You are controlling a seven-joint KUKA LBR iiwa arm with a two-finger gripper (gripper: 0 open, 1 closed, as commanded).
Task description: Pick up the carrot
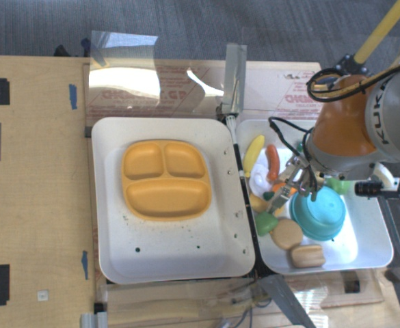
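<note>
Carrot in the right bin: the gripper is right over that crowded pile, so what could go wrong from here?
1. The carrot lies packed between the yellow banana and a white item, so the gripper may catch a neighbour instead.
2. The blue cup sits right beside the gripper and could be knocked or tipped.
3. The carrot lies near the bin's left wall, which leaves little room on that side.
</note>
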